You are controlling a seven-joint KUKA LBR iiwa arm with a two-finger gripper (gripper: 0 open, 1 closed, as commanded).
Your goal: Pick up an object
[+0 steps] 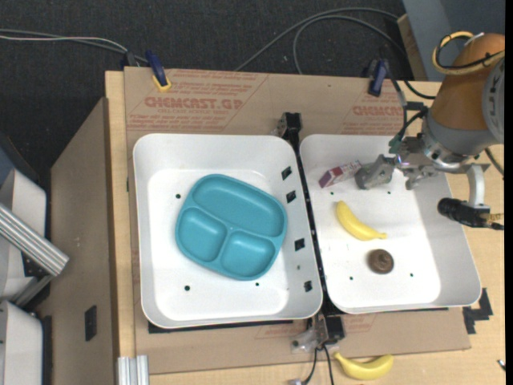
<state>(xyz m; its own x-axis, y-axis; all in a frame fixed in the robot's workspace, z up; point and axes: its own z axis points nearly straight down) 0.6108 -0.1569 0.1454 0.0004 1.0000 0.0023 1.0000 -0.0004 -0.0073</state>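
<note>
The right bin holds a yellow banana near its middle. A small brown round object lies just below it, and a pink and white packet sits at the bin's upper left. My gripper hangs over the upper part of this bin, just right of the packet and above the banana. Its fingers are spread open with nothing between them.
The left bin holds a teal divided plate. A second banana lies outside the bins at the bench's front edge. The arm's grey and orange body stands over the right bin's upper right corner. Clamps and cables line the back edge.
</note>
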